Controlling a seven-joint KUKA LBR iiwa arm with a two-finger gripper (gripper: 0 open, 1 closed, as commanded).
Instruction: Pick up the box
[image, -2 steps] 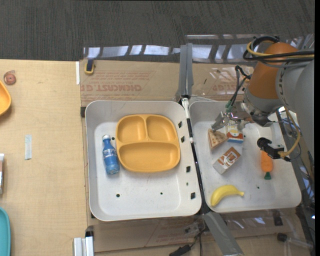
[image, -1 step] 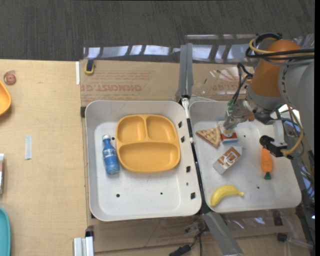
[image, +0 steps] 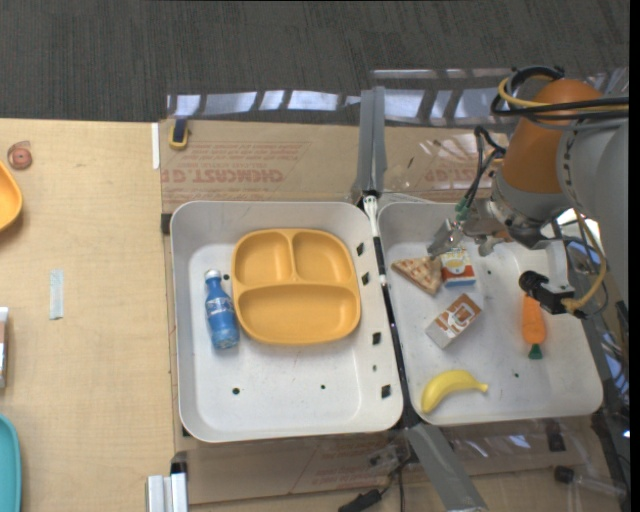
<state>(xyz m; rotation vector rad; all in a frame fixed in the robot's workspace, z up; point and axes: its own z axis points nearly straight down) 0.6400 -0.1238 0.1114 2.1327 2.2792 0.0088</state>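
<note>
Two boxes lie in the right bin (image: 570, 390). A small red, white and yellow box (image: 459, 269) sits near the bin's back, next to a pizza slice (image: 418, 273). A brown and white carton (image: 453, 320) lies flat in the middle. My gripper (image: 465, 241) hangs just behind and above the small box, with its fingers (image: 443, 240) spread apart and nothing between them. The grey arm with its orange band (image: 545, 135) reaches in from the upper right.
A banana (image: 452, 388) lies near the right bin's front and a carrot (image: 534, 322) at its right side, by a black cable. The left bin (image: 200, 400) holds a yellow divided plate (image: 296, 285) and a blue bottle (image: 220, 311).
</note>
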